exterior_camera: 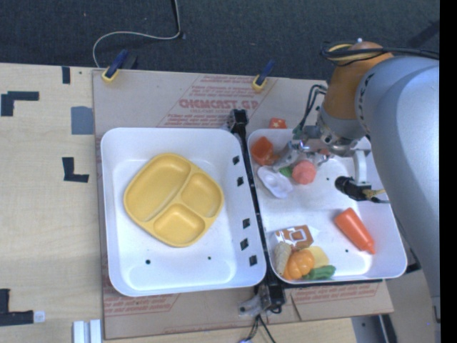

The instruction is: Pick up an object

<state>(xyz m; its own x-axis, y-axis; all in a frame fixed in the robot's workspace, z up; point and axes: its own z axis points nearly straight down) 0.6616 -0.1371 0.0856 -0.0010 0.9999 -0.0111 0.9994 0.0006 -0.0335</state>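
My gripper [307, 156] hangs low over the far part of the right bin [389, 263]. Just below it lies a pink-red round toy [305, 173] with a green bit at its left side; whether they touch is unclear. A red-orange pepper-like toy [262, 149] sits to the gripper's left, and a pale white piece [275, 184] lies in front of that. Nearer the front lie an orange carrot [355, 230], a small brown-and-white packet [295, 235], an orange fruit [300, 263] and a green piece [323, 271].
The left bin [118, 263] holds a yellow divided plate [173, 199]. A small orange thing [277, 123] rests at the right bin's far rim. A black divider [246, 191] runs between the bins. The arm's grey body fills the right side.
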